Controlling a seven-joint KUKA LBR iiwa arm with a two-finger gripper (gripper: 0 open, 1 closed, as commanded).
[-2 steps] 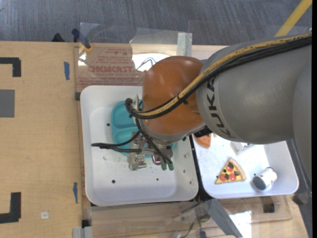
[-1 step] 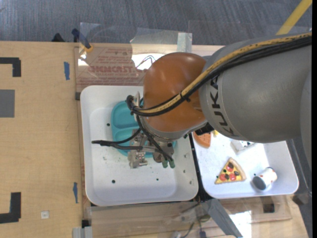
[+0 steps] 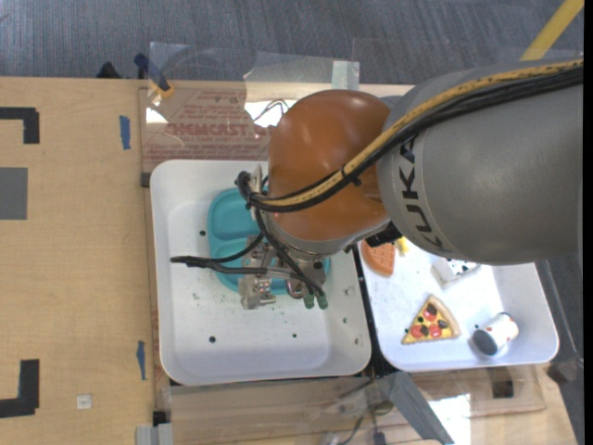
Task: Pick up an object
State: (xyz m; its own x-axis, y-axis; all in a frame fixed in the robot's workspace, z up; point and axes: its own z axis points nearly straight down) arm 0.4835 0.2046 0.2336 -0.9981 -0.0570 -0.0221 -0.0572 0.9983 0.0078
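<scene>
Camera view from above the bench has my arm [image 3: 482, 156] coming in from the right and bending down over the left bin [image 3: 185, 341], with the orange band [image 3: 324, 170] covering much of that bin's upper half. My pincer [image 3: 259, 290] hangs low over the bin floor, at the lower edge of a teal dish [image 3: 225, 225] that lies in the bin's upper middle. Cables and my own wrist crowd the spot, so I cannot tell how the pincer is set, nor whether it touches the dish or only hovers beside it.

Nothing is visibly lifted. The teal dish appears to rest flat on the bin floor, partly hidden under my wrist, and I judge it the likeliest thing I am going for, since it is the one right beneath me. Over in the right bin [image 3: 542, 341], well apart from me, lie a pizza slice toy [image 3: 432, 322], a small white and grey cylinder [image 3: 494, 335] near the lower right corner, and an orange piece [image 3: 379, 258] by the dividing wall.

By my reckoning the reach down is made, but the grasp is unproven and the raising is all left to do.
</scene>
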